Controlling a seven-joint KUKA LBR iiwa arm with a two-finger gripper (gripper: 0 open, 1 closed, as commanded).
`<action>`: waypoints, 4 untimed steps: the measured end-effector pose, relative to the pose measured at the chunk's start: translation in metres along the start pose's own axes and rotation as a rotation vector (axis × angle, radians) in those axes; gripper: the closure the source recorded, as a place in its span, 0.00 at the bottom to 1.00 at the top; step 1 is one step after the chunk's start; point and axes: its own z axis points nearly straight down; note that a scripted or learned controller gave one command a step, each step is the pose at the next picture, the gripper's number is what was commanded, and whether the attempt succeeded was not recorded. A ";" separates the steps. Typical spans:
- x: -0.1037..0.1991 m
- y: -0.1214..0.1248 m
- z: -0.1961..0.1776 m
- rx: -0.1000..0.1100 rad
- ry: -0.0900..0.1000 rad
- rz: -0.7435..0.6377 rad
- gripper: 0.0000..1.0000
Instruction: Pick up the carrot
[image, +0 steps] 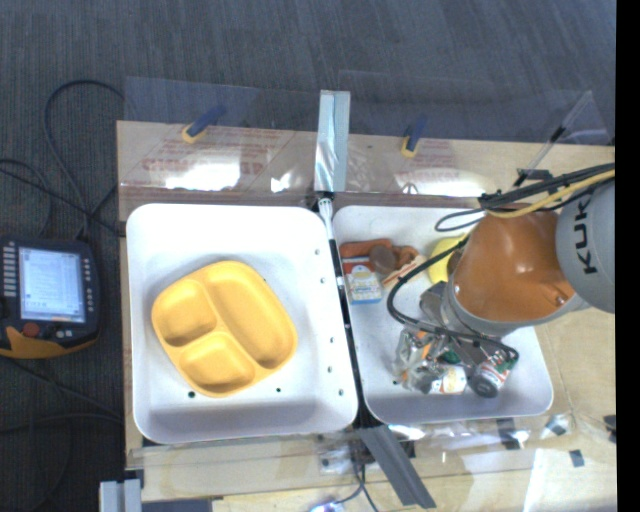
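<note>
— Location of the carrot (372, 255)?
— Probably the orange-brown piece in the far left corner of the right bin (535, 405), just beside its left wall. Blurred, so not certain.
— Handling?
— Likely light and stiff, smooth, a bit slippery. Best pinched across the middle, square to its length.
— Long axis?
— Roughly left to right across the view. Impossible to tell which end is the tip.
— And the gripper (440, 368)?
— Low over the clutter (482, 378) at the near side of the same bin, apart from the carrot. Cannot tell how far open, nor whether holding anything.
</note>
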 end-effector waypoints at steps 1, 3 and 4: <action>-0.028 0.009 -0.085 -0.003 0.003 0.071 1.00; -0.020 0.003 -0.186 -0.007 0.008 0.054 0.00; -0.004 -0.006 -0.066 -0.015 0.021 0.160 0.00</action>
